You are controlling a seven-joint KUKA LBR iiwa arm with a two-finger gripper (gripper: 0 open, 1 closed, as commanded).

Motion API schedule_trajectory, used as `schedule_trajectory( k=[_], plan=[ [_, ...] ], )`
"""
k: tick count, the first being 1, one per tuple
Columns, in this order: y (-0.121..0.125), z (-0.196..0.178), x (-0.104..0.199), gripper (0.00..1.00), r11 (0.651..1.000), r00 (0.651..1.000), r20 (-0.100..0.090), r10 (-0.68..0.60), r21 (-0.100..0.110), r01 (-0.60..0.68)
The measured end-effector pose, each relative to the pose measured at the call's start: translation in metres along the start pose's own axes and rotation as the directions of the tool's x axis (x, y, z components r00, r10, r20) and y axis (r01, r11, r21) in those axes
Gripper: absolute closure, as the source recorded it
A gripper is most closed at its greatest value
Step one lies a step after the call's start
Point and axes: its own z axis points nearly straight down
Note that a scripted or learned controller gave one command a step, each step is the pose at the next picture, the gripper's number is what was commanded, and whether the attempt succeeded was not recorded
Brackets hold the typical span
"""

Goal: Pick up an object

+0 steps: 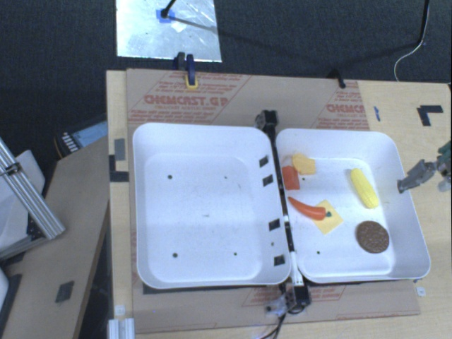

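Here, corn cob (364, 188) lengthwise toward the near-right corner, gripper (418, 175) beside the bin (406, 253); jaws' state perhaps unreadable.

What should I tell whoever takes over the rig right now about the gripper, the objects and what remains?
Gripper: at the right edge of the view, just outside the right bin; nothing visible in it, and the state of its jaws cannot be told.
Objects, all in the right bin: corn cob, brown round patty, red chili pepper lying partly on a yellow cheese slice, orange-red piece beside a yellow wedge.
Left bin: white floor with small dark holes.
Done: nothing picked.
Left: reach in, grasp one object, lift it.
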Motion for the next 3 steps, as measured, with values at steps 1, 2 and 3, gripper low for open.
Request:
schedule_trajectory(
  k=[1,2,3],
  plan=[
    [0.0608,-0.1944,-0.0112,0.0,1.0,1.0,0.005,-0.015,-0.018,0.015],
    [0.0594,-0.1964,-0.0107,1.0,1.0,1.0,0.0,-0.017,-0.005,0.017],
    [0.0592,-0.1962,-0.0107,0.0,1.0,1.0,0.0,-0.017,-0.004,0.017]
  ],
)
